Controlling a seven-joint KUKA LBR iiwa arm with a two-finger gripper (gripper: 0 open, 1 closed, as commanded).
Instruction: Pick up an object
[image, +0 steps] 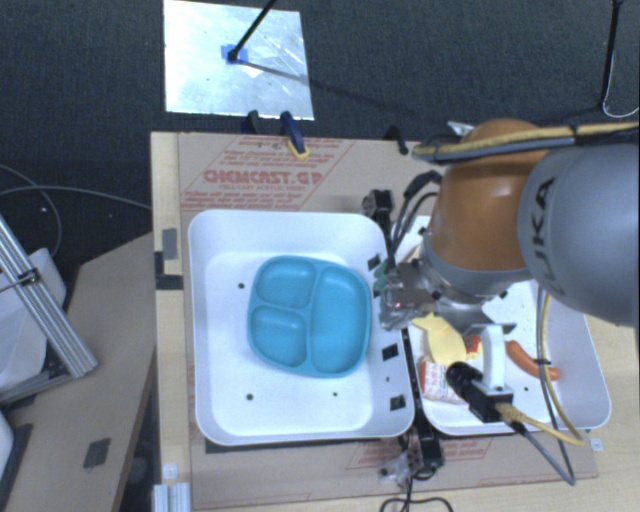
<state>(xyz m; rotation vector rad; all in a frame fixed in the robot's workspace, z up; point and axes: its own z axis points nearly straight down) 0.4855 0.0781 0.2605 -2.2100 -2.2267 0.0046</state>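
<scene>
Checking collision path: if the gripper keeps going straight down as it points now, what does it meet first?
Probably the yellow item in the right bin; the arm hides the gripper, so depth is unclear.

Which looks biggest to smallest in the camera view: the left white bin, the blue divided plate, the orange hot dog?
1. left white bin
2. blue divided plate
3. orange hot dog, partly hidden by the arm
</scene>
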